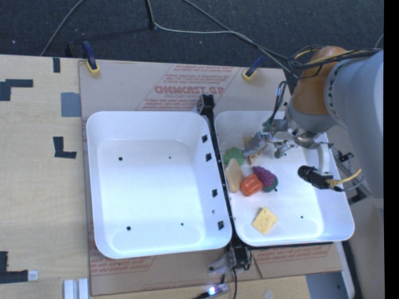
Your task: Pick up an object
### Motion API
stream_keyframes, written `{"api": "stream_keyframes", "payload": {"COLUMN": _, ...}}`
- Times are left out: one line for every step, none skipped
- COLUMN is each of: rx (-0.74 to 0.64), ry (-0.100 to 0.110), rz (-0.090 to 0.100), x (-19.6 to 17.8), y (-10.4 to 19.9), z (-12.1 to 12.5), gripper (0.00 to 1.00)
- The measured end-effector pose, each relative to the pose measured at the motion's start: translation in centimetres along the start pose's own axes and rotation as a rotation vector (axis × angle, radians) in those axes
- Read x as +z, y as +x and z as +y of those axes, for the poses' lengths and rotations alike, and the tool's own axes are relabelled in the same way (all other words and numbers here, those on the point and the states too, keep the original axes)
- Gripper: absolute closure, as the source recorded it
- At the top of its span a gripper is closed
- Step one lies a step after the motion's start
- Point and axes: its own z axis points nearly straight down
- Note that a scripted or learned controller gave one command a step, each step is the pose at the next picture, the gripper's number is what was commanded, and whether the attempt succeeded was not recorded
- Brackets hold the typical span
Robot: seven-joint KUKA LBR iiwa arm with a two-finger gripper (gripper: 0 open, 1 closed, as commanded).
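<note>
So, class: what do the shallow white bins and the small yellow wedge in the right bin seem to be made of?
Shallow white bins: probably moulded plastic, smooth and slightly glossy, with rounded corners and soft reflections. Small yellow wedge: likely plastic or foam toy cheese; flat matte colour, too small to tell.

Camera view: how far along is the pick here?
Done: the arm has reached into the right bin, and its hand sits low near the green toy. In hand: nothing visibly lifted; the hand's grip cannot be made out. Left: grasp and raise one item; the red piece, purple piece and yellow block lie on the floor.
</note>
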Motion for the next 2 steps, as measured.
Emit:
{"api": "stream_keyframes", "payload": {"rx": 0.004, "ry": -0.026, "rz": -0.016, "x": 1.94, "y": 3.66, "z": 2.37, "gripper": 0.00}}
{"api": "stream_keyframes", "payload": {"rx": 0.006, "ry": -0.020, "rz": -0.009, "x": 0.95, "y": 3.73, "z": 2.21, "gripper": 1.00}}
